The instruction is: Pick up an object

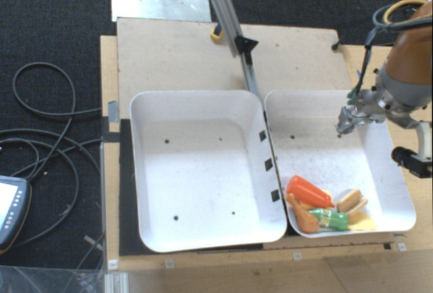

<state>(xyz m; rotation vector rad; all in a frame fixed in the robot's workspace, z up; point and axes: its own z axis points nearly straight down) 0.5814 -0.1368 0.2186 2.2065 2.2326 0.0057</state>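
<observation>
Clearly, nothing is being lifted yet: the hand [345,124], grip state unclear, is hovering far from the toys [325,206] lying near.

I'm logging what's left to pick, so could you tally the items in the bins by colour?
Orange: 1, the orange piece in the right bin
Brownish orange: 1, the drumstick-shaped piece
Green: 1, the green piece
Tan: 1, the bun-shaped piece
Pale yellow: 1, the flat yellow piece
Total: 5, all clustered in the right bin's near corner.
</observation>
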